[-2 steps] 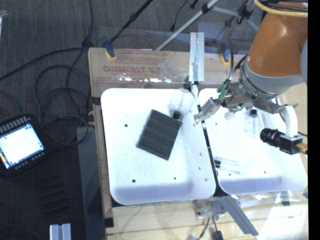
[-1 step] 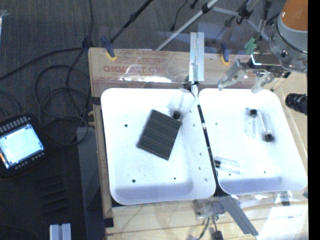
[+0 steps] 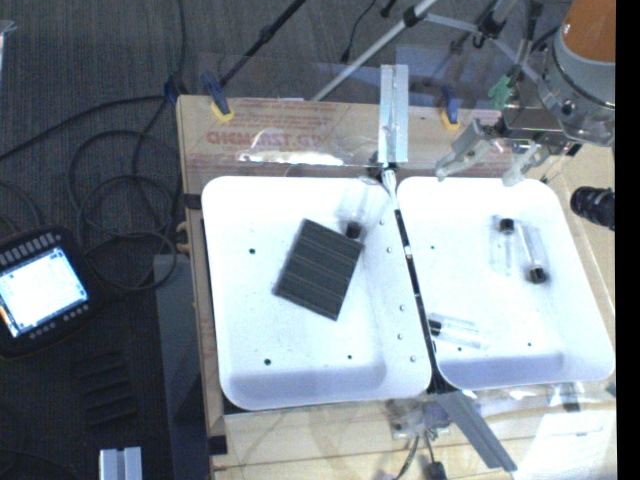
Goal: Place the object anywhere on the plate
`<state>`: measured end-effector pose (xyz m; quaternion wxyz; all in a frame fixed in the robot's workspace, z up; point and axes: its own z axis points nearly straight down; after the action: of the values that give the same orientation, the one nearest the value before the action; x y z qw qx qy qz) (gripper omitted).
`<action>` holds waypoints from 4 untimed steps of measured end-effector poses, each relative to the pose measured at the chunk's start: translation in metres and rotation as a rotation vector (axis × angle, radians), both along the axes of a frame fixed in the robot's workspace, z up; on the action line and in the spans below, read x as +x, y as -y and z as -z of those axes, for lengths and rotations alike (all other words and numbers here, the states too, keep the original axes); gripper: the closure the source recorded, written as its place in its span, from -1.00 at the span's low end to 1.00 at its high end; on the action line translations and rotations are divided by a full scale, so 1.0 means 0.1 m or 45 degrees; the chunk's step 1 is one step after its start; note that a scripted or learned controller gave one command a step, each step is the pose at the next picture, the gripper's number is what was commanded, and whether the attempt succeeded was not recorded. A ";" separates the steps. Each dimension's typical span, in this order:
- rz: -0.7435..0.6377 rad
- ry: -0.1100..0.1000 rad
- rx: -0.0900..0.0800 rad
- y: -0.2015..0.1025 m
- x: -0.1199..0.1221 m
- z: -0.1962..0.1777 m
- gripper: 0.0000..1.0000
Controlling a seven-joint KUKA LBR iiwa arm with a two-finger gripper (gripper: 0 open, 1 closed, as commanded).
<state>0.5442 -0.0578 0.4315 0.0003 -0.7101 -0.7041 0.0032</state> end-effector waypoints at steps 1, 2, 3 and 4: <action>0.000 0.000 0.000 0.00 0.00 0.00 -1.00; 0.000 0.000 0.000 0.00 0.00 0.00 -1.00; 0.000 0.000 0.000 0.00 0.00 0.00 -1.00; 0.000 0.000 0.000 0.00 0.00 0.00 -1.00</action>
<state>0.5442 -0.0578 0.4315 0.0003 -0.7102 -0.7040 0.0032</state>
